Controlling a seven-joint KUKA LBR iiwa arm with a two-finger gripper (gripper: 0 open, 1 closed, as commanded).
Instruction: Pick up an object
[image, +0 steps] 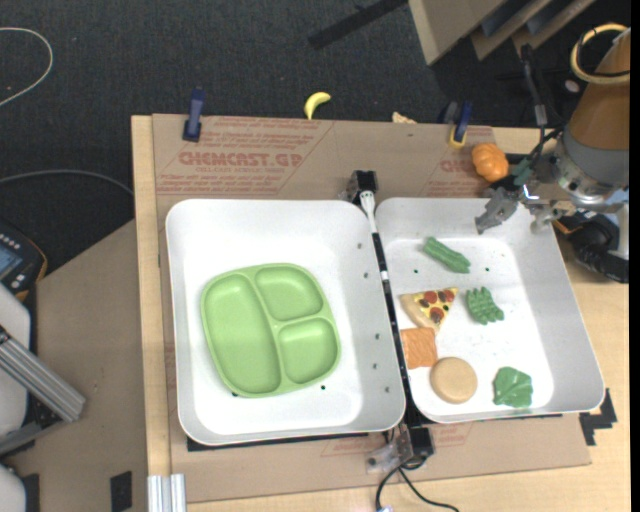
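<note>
Lowest in the frame, in the right bin (560, 300), lie a tan round biscuit (454, 380) and a green leafy piece (513, 387), with an orange square slice (419, 348) just beside the biscuit. Above them sit a pizza wedge (431, 305), a small green broccoli-like piece (484, 305) and a long green pod (446, 254). At upper right the gripper (516, 209) hangs over the bin's far rim, fingers spread and pinching nothing. A green divided plate (270, 327) rests in the left bin (190, 250).

the brown board (300, 150) under the bins bore faded red print, "chemcast gp", along its far edge.
</note>
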